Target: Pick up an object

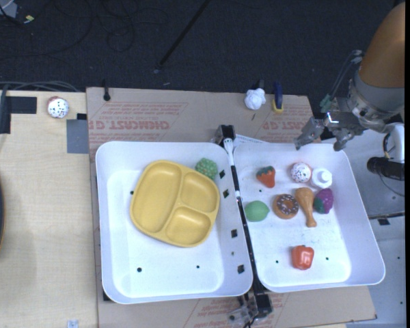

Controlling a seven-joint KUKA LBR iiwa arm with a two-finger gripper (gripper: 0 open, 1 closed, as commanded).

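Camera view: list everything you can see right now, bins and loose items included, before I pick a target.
Bins: 2, white, side by side on the bench.
Divided plate: 1, yellow, left bin.
Bumpy green item: 1, left bin, at the plate's far edge.
Strawberry: 1, red, right bin.
Green rounded item: 1, right bin, near the divider.
Donut: 1, brown, right bin.
Drumstick: 1, tan, beside the donut.
Speckled ball: 1, white, right bin.
White round item: 1, right bin.
Purple item: 1, right bin.
Red pepper: 1, right bin, near side.
Gripper: 1, dark, above the right bin's far right corner.
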